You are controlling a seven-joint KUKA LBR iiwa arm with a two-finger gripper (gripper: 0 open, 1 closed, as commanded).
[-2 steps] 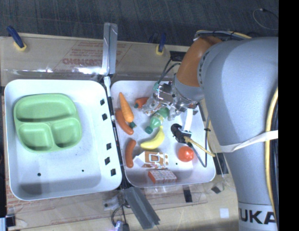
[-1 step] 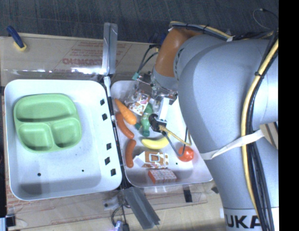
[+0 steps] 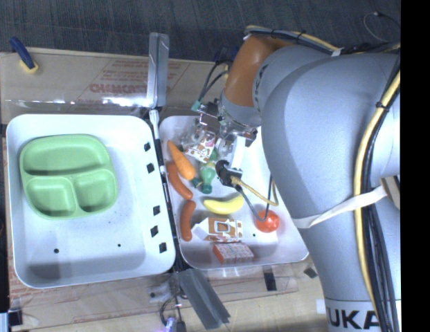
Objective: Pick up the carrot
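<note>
Carrot (image 3: 181, 159) lies slanted at the upper left of the right bin (image 3: 292, 253), close to the wall, which narrows approach from that side; gripper (image 3: 209, 142) hangs just beside its upper end, jaw state not discernible. 2 sausage-like pieces (image 3: 178, 182) lie just below it; green toy (image 3: 207, 179) and banana (image 3: 223, 204) crowd its right.

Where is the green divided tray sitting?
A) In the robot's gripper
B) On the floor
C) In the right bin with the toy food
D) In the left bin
D: the green divided tray lies in the left bin, apart from the carrot in the right bin.
</note>
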